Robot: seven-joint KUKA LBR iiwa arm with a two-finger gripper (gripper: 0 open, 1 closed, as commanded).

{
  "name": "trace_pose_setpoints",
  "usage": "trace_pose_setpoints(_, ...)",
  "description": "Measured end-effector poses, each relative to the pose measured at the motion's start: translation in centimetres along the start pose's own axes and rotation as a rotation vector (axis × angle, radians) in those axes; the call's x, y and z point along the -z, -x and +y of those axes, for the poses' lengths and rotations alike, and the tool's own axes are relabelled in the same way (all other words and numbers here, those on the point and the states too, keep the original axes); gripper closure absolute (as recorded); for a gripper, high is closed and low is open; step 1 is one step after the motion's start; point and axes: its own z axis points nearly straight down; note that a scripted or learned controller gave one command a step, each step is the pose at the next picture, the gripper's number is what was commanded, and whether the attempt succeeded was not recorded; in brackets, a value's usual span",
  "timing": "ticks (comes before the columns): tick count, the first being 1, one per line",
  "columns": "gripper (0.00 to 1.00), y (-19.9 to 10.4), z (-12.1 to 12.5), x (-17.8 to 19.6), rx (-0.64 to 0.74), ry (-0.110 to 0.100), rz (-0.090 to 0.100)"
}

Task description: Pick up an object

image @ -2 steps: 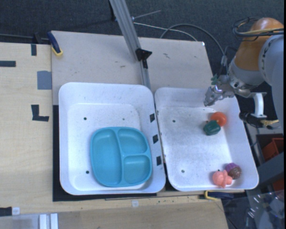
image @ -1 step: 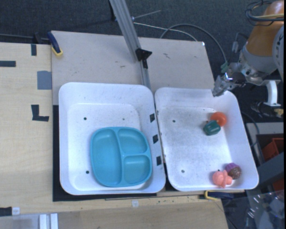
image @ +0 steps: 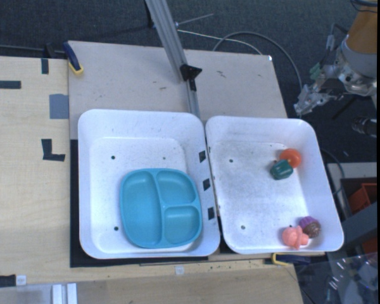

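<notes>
I am hovering my gripper (image: 308, 100) outside the right bin (image: 316, 170).
Grip state unclear; the orange ball (image: 292, 157) is lying well below-left.

Even, diffuse overhead light, moderately bright, slight blue cast. White bins (image: 259, 246) near clipping but no hard glare; the speckle on their floors stays readable. Shadows soft and short, mostly under the bin rims and a dark strip along the left bin's front-left edge. Overall soft and low-res, mild compression noise. Gripper (image: 310, 97) and arm at top right blurred. Floor dark, grainy.
</notes>
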Motion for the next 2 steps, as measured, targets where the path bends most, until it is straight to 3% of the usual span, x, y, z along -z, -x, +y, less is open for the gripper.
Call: trace_pose_setpoints(2, 1.0, -9.6, -2.3, 0.6, 0.004, -0.008, 0.005)
